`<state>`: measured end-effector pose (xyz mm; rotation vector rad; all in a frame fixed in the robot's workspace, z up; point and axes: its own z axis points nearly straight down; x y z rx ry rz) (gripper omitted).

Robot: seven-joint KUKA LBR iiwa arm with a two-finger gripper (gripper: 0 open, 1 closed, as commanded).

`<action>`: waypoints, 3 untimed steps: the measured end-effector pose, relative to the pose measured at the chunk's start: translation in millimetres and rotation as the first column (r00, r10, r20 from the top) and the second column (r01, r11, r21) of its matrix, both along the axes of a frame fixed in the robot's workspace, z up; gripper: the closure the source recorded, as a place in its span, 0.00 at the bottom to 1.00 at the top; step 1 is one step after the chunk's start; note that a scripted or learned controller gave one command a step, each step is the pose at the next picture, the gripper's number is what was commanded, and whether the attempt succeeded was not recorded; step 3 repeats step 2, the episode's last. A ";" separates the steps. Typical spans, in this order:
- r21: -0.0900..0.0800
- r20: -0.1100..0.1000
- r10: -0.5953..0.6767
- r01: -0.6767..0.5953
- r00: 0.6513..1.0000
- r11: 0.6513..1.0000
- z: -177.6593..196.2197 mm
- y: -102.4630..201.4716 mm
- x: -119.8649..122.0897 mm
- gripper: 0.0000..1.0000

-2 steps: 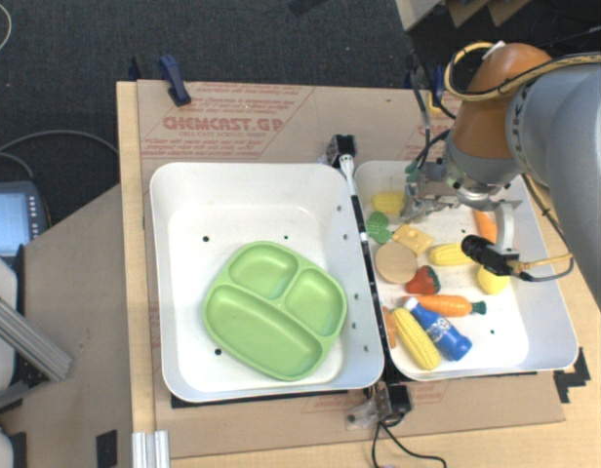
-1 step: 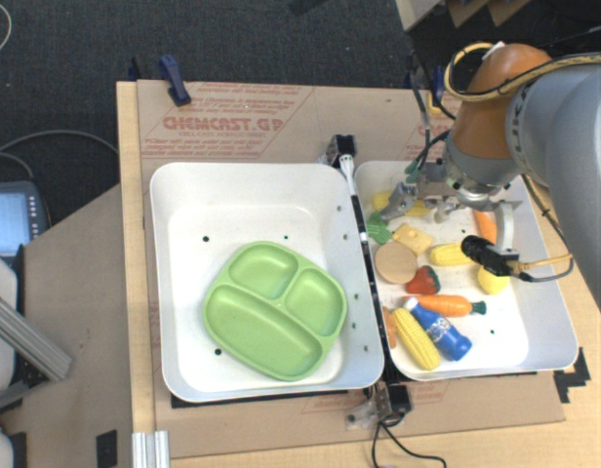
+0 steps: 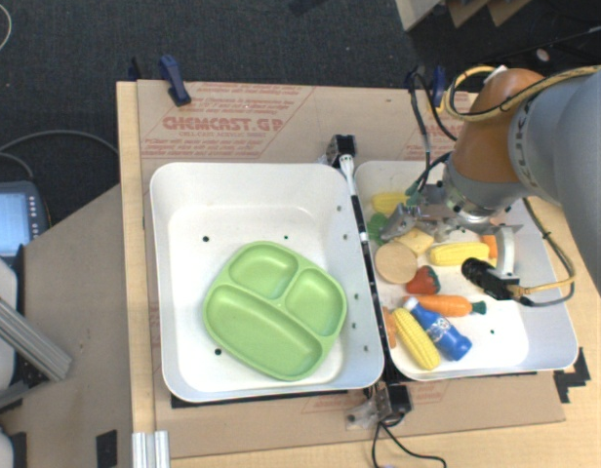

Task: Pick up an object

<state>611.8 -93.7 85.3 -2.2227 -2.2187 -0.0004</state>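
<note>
We see the arm [image 3: 554,125] reaching in from the right, w/ its pincer [image 3: 419,218] low over the back-left part of the right bin [image 3: 540,354]. We can't tell whether the pincer is apart or together; the wrist hides it from this angle.

The pickable stuff all lies in the right bin. Just by the pincer are a yellow piece [image 3: 387,203] near the bin's back-left corner & a green piece [image 3: 378,226] right in front of it, against the left wall. A tan round disc [image 3: 396,260] lies just in front of the pincer, close, but we can't tell if they touch. Right of the disc is a corn cob [image 3: 459,253], lying crosswise, w/ an orange piece [image 3: 490,246] at its right end. A red strawberry-like toy [image 3: 424,281] touches the disc's front-right edge. Further front are a carrot [image 3: 447,306] lying crosswise, a second corn cob [image 3: 416,337] at a slant, & a blue bottle [image 3: 447,333] beside it, touching or nearly so.

The left bin [image 3: 183,213] holds a green divided plate [image 3: 276,305], 3 compartments, sitting towards the front. Both bins rest side by side on the tabletop [image 3: 232,130].
</note>
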 end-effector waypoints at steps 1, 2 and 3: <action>-0.001 0.004 0.001 -0.001 1.000 1.000 11.1 0.0 1.7 1.00; 0.003 -0.004 0.005 -0.005 1.000 1.000 103.4 51.9 -86.9 1.00; 0.003 -0.004 0.005 -0.005 1.000 1.000 103.4 51.9 -86.9 1.00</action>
